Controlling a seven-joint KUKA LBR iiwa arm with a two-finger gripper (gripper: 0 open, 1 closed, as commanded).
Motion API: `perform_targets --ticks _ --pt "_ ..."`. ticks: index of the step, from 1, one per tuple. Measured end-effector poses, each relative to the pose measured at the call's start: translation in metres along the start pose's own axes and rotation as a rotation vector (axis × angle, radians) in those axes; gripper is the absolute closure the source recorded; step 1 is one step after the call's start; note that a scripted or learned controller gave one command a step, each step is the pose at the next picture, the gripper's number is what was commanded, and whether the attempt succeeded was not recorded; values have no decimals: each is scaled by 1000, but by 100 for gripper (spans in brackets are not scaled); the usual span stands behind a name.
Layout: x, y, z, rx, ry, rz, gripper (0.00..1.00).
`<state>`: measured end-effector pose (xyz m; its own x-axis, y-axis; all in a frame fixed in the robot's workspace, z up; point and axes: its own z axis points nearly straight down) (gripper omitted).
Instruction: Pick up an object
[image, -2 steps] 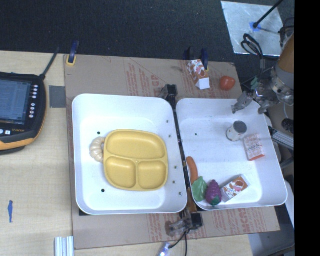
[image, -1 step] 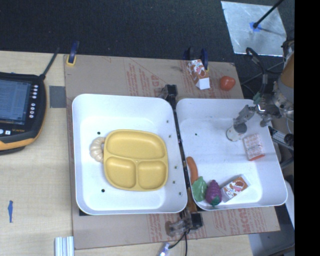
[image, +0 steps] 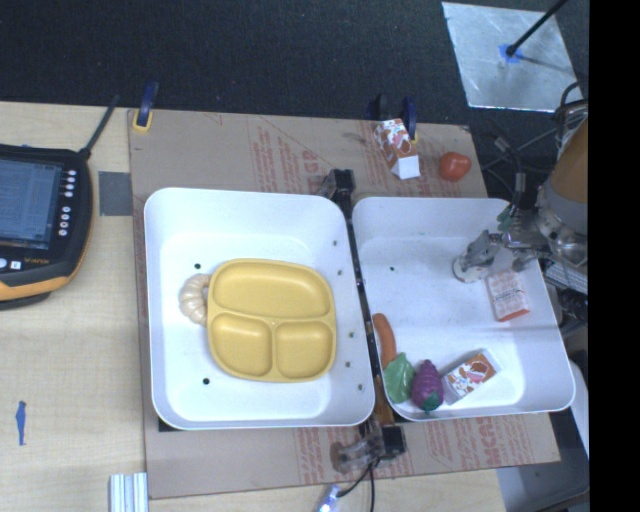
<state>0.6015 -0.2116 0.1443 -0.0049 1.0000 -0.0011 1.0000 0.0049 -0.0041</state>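
Dark carpet floor (image: 250, 50) (possibly matting) behind a pale wooden bench (image: 60, 380).

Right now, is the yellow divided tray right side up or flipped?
Right side up: the yellow tray shows three open compartments facing the camera, lying flat in the left bin.

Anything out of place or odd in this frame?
Yes. A small carton and a red ball sit on the cardboard behind the right bin, outside both bins. A beige object is wedged partly under the yellow tray.
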Motion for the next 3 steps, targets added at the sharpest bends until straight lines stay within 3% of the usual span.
perform_targets --ticks 1,2,3 --pt "0 -14 15 0 0 0 0" --pt "0 55 52 -1 1 1 0" --pt "-1 55 41 -1 0 -3 100"
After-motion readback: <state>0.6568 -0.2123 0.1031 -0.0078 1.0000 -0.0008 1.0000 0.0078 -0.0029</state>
